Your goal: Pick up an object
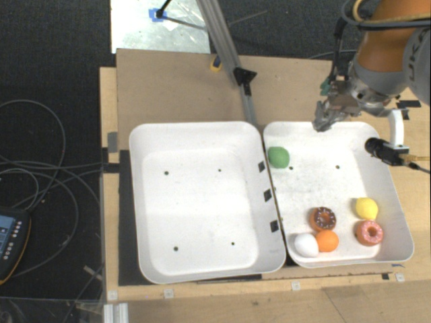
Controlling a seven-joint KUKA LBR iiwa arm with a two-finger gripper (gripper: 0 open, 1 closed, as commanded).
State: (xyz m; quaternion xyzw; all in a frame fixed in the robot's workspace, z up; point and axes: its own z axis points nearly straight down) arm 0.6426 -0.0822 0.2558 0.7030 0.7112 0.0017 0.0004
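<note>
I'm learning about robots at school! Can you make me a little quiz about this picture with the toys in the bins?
1. True or false: the green ball sits apart from the other toys.
2. Which toy touches the white ball? A) yellow lemon B) orange ball C) pink donut
3. Fill in: the robot's hand hovers over the far edge of the ____ bin.

Key: 1 true; 2 B; 3 right

arm [390,46] comes in from the right, orange band up top; wrist bent down; gripper [324,121] hanging low, nothing visibly between it
</note>
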